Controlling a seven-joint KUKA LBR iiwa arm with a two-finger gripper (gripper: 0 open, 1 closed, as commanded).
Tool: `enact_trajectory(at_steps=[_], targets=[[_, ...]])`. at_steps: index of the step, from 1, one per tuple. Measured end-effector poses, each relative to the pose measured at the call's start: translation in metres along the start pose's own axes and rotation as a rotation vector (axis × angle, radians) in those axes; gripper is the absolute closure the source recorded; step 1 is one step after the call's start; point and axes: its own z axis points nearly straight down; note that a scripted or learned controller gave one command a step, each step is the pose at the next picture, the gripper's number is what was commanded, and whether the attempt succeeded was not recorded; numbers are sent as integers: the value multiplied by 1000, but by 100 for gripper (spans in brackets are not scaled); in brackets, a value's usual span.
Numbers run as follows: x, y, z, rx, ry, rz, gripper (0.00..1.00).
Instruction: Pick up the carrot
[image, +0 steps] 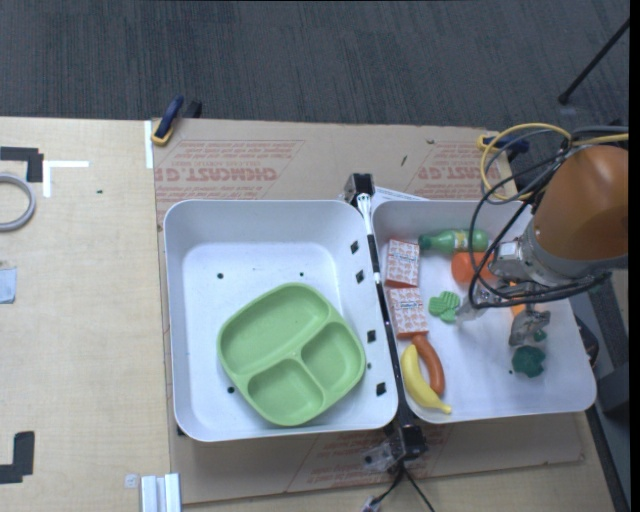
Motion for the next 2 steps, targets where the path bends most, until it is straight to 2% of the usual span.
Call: enact_trajectory(at_steps=[1, 2], targets=[[13, -84, -70, 3, -1, 29, 0], [-2, -63, -4, 5, -7, -85, 0]])
